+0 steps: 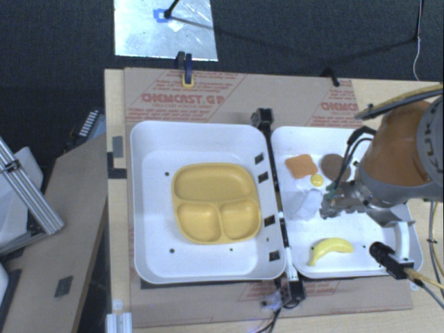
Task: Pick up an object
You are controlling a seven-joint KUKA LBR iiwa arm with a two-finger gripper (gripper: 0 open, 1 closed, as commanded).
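In the right bin (pixel 291 139) lie an orange rectangular piece (pixel 301 165), a brown round piece (pixel 332 164), a small yellow ball (pixel 317 181), a pale clear object (pixel 302 203) and a yellow banana (pixel 330 249). My gripper (pixel 331 205) hangs low over the middle of this bin, just right of the pale object and above the banana. The arm's orange band and grey wrist cover the bin's right side.
The left bin (pixel 149 148) bears a yellow three-compartment tray (pixel 211 201). A black divider with clips (pixel 269 179) runs between the bins. Cardboard lies under both bins, with a yellow clamp (pixel 187 75) at the far edge.
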